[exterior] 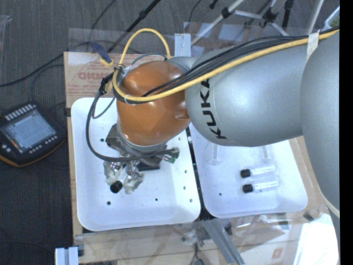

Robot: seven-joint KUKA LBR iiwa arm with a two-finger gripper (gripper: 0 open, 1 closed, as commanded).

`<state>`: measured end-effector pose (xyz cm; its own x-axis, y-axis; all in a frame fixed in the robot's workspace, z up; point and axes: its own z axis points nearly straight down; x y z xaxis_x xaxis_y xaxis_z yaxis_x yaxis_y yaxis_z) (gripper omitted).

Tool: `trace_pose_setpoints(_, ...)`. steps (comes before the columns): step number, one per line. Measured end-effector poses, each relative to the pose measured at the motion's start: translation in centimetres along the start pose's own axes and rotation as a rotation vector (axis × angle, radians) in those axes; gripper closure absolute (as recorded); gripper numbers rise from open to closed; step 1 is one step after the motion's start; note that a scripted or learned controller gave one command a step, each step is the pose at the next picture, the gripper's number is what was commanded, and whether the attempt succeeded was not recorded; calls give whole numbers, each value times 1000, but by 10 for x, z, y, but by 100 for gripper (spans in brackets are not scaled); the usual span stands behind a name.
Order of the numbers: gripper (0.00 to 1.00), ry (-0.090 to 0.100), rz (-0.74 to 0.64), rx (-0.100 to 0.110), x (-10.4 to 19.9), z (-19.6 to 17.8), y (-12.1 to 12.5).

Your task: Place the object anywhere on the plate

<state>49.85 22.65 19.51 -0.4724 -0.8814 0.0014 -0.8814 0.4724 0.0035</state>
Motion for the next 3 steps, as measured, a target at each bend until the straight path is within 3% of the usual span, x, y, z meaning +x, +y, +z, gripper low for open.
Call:
trace_pose_setpoints(1, 100, -5, -89, 1, -34, -76, -91)
trace_pose_setpoints(2, 100, -2, -287, 0, -4, -66, -14)
trace_pose_setpoints(3, 100, -2, -442, -1, -24, -16, -77)
